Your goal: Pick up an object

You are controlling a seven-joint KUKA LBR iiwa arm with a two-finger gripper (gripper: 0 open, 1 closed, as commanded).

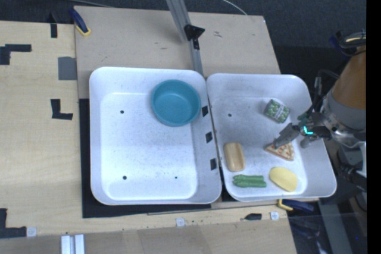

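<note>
Two shallow white bins sit side by side on the bench; the left white bin (113, 187) bears a round blue plastic bowl (175, 102) near its far right corner; the right white bin (250, 85) bears five small things; a small green and white patterned packet (277, 110) lies toward its far right side; a tan bread-roll toy (234, 156) lies near the left wall; a green pea-pod toy (248, 181) lies just in front of the roll; a yellow lemon-shaped toy (284, 178) lies beside the pod, near the front right corner; a triangular pizza-slice toy (282, 150) lies just behind the lemon; the grey arm with its orange band (352, 83) reaches in over the right rim; its two-finger gripper (284, 138) hangs low right at the pizza slice, dark fingers (290, 134) slanting down to the slice's far edge; whether they are spread or closed, I cannot tell; no object shows clearly between them
</note>
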